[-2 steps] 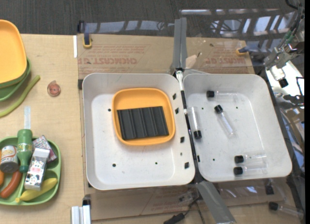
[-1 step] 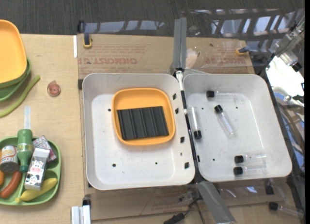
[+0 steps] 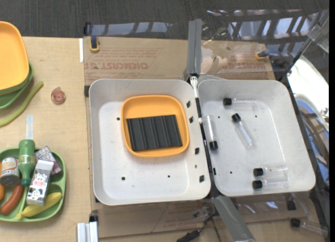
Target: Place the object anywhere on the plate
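An orange plate (image 3: 155,101) with rounded corners lies in the left white bin (image 3: 104,183), toward its back. A dark grey ribbed rectangular pad (image 3: 155,132) rests flat on the plate and covers most of its middle. In the right bin (image 3: 298,131) lie several clear vials with black caps. One vial (image 3: 242,129) is near the centre, another (image 3: 210,132) is along the left wall, and two vials (image 3: 268,178) are side by side at the front right. A small black cap (image 3: 227,101) sits near the back.
On the wooden table to the left stand stacked orange and green plates (image 3: 9,65), a small pink object (image 3: 58,96), and a green tray (image 3: 52,204) of toy food. Cardboard (image 3: 136,60) lies behind the bins.
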Tool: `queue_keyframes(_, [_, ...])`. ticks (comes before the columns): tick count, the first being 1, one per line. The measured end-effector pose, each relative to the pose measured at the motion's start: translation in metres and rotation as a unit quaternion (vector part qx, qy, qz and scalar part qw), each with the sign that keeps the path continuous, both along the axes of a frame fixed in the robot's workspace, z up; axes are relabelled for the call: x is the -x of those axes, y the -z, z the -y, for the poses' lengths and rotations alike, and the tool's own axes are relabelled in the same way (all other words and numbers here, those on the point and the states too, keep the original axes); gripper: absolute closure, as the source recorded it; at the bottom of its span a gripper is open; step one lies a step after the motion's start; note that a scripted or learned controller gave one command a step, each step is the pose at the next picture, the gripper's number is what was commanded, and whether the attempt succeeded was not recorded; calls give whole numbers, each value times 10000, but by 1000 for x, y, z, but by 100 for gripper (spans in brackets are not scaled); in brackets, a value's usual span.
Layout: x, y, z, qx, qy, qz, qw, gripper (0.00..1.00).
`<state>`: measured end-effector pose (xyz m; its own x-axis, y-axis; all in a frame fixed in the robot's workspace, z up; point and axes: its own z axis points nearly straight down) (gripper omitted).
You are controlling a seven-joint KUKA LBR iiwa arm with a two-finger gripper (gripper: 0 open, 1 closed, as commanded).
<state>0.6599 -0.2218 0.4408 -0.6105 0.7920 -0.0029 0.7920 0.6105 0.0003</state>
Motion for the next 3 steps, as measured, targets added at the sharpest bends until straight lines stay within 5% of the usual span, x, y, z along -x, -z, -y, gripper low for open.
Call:
queue_keyframes(1, [0, 0, 0, 0, -2, 0, 10000, 0])
queue_keyframes(2, [13, 80, 1, -5, -1637, -5, 9865, 0])
queue_keyframes(3, [44, 82, 1, -1, -3261, 1, 9453, 0])
